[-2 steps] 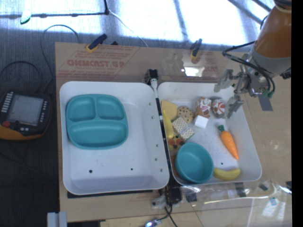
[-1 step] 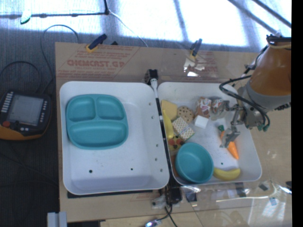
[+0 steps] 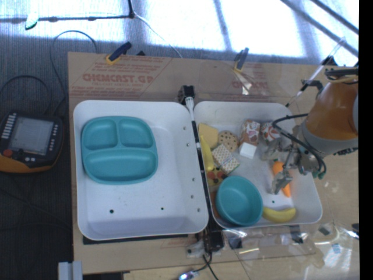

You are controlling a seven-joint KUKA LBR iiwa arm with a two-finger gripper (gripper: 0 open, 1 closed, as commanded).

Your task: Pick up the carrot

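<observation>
1. Carrot (image 3: 282, 177) lies in the right bin (image 3: 309, 212), just right of the teal bowl (image 3: 239, 200) and above the banana (image 3: 278, 214).
2. Tool (image 3: 282, 182) sits directly over the carrot; whether it is spread or pinching cannot be told.
3. Left of the bowl, the other bin (image 3: 175, 203) holds a teal divided plate (image 3: 119, 149).

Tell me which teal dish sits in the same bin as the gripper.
The round teal bowl, in the right bin near the gripper. The other teal dish, a three-compartment plate, lies alone in the left bin.
</observation>
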